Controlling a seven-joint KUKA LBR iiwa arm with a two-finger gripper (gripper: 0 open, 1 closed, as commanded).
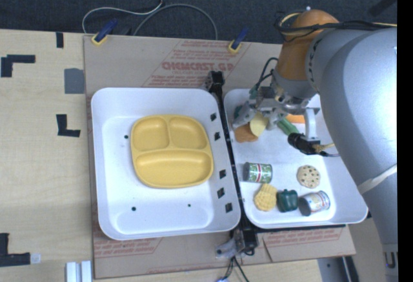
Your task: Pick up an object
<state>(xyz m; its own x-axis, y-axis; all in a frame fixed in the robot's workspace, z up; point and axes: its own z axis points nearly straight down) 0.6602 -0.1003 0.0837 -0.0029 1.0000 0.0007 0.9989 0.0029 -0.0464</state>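
Camera view shows my end effector [258, 120] down at the right bin's [342, 206] far-left corner over a pale food piece [257, 126], grip state untellable; next comes lifting to check.

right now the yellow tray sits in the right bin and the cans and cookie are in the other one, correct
Not quite. The camera view shows the yellow tray in the left bin, not the right one. The cans and the cookie lie in the other one, the right bin, where the gripper is working.
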